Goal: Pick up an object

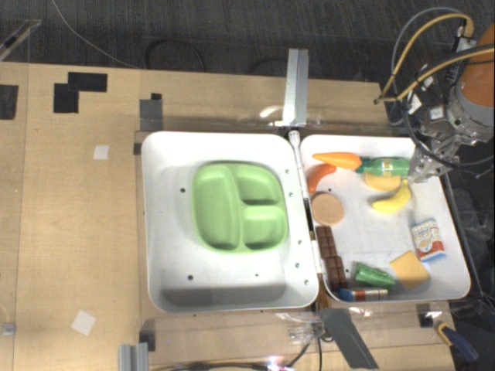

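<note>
**Gripper over right bin's far right corner**

Gripper (430, 163) hangs at the right bin (452, 284) far edge; finger state: cannot tell. Nearest items lie just to its left: banana (392, 199), long axis slanting toward it, and green bottle (384, 165) lying crosswise. Arm (473, 99) enters from the right, wrist tilted down into the bin.

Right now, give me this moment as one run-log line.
phase: approach | end effector: over right bin far corner, beside green bottle and banana | held: nothing seen | left bin: green divided plate
</note>
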